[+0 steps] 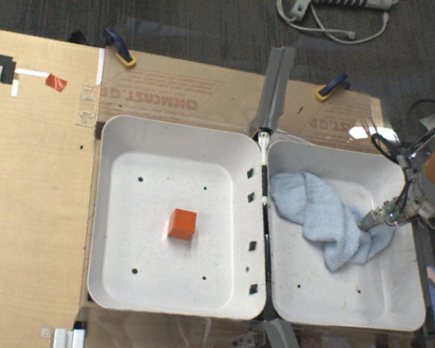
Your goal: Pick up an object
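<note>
While the orange block [182, 225] sits alone near the middle of the left bin [105, 274], well apart from anything of mine, my business is over in the right bin [391, 313]. There the pale blue cloth [317, 212] lies crumpled across the upper half of the floor, bunched at its left near the divider and trailing down to a folded tail on the right. My gripper [379, 218] is down at that right-hand edge, tips touching or buried in the fabric just where it thins out. Whether my fingers are spread or pinched on a fold I cannot tell; the tips are too small and too close to the cloth to read.

I judge this to be the grasp step itself: I am at the cloth, and it is not yet lifted. The next move calls for a firm close on a real fold, not a single loose layer, then a straight rise high enough for the hanging tail to clear the bin wall. Soft fabric may well slip out.
</note>
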Tool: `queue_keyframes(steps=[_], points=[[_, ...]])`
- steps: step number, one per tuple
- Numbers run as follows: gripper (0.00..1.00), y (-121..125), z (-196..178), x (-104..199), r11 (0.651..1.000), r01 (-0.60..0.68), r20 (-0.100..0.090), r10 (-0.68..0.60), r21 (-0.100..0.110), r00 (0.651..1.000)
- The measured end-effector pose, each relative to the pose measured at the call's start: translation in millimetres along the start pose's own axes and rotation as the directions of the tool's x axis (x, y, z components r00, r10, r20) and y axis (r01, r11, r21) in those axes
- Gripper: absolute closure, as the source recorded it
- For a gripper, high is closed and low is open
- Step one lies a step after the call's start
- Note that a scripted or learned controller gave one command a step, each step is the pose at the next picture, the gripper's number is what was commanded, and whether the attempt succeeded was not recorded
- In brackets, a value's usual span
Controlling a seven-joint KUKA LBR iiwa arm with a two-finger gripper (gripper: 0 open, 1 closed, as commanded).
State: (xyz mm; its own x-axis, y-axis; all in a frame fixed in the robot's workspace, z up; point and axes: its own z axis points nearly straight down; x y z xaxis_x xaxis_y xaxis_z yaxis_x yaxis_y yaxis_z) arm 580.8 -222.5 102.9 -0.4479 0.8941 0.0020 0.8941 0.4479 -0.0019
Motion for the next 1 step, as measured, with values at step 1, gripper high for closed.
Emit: queue_keyframes(steps=[1], points=[[1.0, 1.8, -87.7, 22.7, 0.968, 0.252, 0.002, -0.252, -0.001, 0.968]])
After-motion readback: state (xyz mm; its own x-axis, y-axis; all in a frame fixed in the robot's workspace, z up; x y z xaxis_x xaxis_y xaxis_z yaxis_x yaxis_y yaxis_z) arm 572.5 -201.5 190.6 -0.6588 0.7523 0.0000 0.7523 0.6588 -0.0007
